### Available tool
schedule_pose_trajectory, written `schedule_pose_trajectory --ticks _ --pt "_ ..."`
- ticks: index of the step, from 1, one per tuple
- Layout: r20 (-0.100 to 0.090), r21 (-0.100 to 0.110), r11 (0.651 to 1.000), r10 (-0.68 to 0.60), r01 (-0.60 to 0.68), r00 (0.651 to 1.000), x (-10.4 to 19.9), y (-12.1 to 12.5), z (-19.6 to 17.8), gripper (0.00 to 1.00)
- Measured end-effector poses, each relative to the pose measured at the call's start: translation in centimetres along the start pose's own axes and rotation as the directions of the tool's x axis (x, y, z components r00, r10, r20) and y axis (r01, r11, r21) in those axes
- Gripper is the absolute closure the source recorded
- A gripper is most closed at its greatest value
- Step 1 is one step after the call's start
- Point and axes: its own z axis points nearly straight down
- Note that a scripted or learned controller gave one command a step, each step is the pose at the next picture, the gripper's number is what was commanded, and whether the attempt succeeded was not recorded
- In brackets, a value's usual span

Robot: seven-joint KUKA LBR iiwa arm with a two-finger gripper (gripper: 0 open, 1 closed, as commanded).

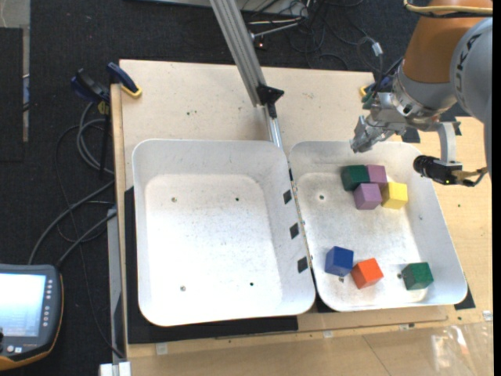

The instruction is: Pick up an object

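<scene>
Nearest the camera, the small orange cube [367,272] and the other coloured blocks lay untouched in the right white bin [438,233]; nothing was picked yet, and the hand [365,138] hovered above the bin's far edge, its state I cannot tell.

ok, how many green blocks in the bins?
2, both in the right bin: a dark green block in the far cluster beside the purple ones, and a green block at the near right corner.
</scene>
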Motion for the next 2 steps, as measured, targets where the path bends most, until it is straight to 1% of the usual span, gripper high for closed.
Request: schedule_pose_trajectory --ticks 1,2 --pt "-0.002 0.005 1.000 -0.005 0.005 1.000 4.7 -2.4 0.8 1.00" --pt "-0.003 0.004 1.000 -0.006 0.006 1.000 8.9 -3.9 0.2 1.00"
